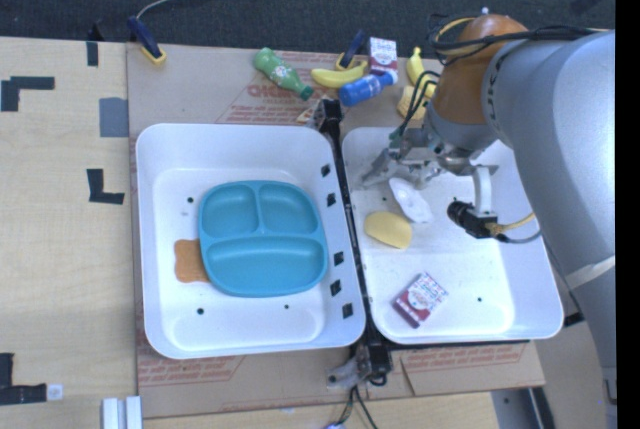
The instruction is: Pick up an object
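My gripper [403, 175] hangs over the back left part of the right bin [520, 317], under the orange-banded wrist. Its two metal fingers [374, 174] stand spread, so it is open. A small white object [411, 201] lies on the bin floor just in front of the fingertips, and nothing is held between them. A pale yellow lump [388, 230] rests a little nearer the front, beside the bin's left wall. A red and white packet [420, 299] lies toward the front of the same bin.
The left bin [160, 167] holds a blue divided plate [263, 237] with an orange piece [187, 260] poking out at its left. Behind the bins lie a green bottle [281, 73], a banana [337, 75], a blue bottle [362, 89] and a small carton [383, 51].
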Robot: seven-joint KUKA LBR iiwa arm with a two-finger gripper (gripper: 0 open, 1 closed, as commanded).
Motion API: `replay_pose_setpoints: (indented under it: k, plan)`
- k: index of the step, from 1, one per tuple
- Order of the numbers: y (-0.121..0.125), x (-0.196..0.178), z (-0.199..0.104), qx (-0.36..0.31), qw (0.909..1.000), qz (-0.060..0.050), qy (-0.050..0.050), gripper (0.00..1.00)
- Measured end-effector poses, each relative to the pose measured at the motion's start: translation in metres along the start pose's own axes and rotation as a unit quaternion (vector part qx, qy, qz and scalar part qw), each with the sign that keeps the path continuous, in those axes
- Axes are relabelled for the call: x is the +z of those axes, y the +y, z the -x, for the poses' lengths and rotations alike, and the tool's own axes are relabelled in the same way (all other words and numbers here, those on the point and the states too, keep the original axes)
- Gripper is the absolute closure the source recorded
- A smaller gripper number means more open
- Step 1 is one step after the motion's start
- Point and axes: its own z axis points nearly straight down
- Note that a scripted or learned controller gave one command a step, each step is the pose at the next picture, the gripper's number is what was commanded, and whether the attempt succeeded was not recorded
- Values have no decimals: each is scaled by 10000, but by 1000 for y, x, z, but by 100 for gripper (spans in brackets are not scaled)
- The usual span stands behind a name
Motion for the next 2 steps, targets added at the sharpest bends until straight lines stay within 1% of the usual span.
replay_pose_setpoints:
  k: [1, 2]
  plan:
    - [0, -10, 0, -4, 10000, 0, -5, 100]
    - [0, -10, 0, -3, 10000, -2, -5, 0]
